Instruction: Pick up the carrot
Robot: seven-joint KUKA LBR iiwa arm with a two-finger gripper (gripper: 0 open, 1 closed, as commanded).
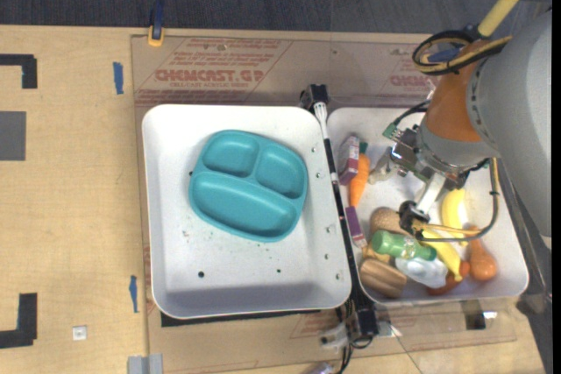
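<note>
The carrot (359,181) lies in the right bin (377,122), in that bin's upper left part, close along the wall it shares with the left bin (175,263); it points roughly up and down the frame, with a reddish and green item just above its top end that is too small to identify. Nothing holds the carrot. The gripper (396,164) is to its right, near it but apart, low over the same bin, and from this slant it cannot be told whether it is open or closed. The arm (517,101) comes in from the right edge of the frame, its orange band (451,109) just above and right of the gripper, the wrist angled down and to the left toward the bin's upper middle. Below the carrot a thin purple stick (355,228) lies along the bin's left wall. The lower half of the bin is crowded (things touch or overlap here): a brown rounded lump (386,221), a green and white bottle (419,258) on its side, a yellow banana (453,210), an orange round fruit (480,264) toward the lower right corner, and a tan wooden piece (381,276) at the lower left. The left bin holds a teal divided plate (250,184), set at a slant near its centre.
</note>
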